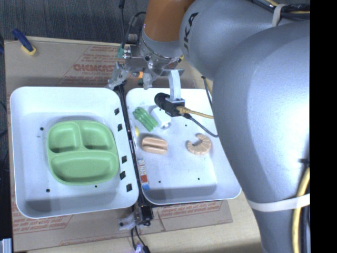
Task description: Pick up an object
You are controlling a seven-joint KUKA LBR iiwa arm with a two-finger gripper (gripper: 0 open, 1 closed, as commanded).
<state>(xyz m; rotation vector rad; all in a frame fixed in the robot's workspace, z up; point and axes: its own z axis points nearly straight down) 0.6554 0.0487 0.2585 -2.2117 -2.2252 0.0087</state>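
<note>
The right bin (pixel 210 186) holds a green ridged toy (pixel 145 118), a tan hot-dog-like toy (pixel 154 144), a pale brown curved pastry toy (pixel 198 144) and a small yellow piece (pixel 136 132) by its left wall. My gripper (pixel 131 80) hangs over the back rim where the two bins meet, above and behind the green toy. Its fingers are spread open with nothing between them.
The left bin (pixel 26 194) carries a green divided plate (pixel 81 152). Both bins rest on cardboard (pixel 79 62), with a blue and yellow tool (pixel 23 41) at its far left corner. The arm's big grey body covers the right side.
</note>
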